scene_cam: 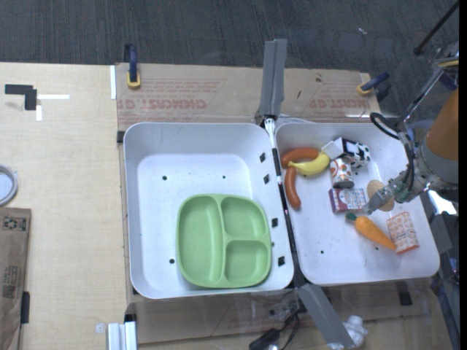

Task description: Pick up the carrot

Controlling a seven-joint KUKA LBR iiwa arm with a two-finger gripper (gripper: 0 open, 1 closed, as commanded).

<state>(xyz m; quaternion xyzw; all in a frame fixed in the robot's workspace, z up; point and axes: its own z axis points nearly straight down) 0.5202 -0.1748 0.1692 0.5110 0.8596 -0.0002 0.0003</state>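
Orange carrot [374, 232] lies in the right bin [343, 268]; the gripper [373, 203] hovers just above its leafy end, approaching. Whether its claw is apart, I cannot tell. Next: descend and close.

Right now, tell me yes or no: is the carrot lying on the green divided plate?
No. The carrot lies in the right bin, while the green plate sits in the left bin.

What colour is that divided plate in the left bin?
Light green: the plate has three compartments, seen plainly in the camera view.
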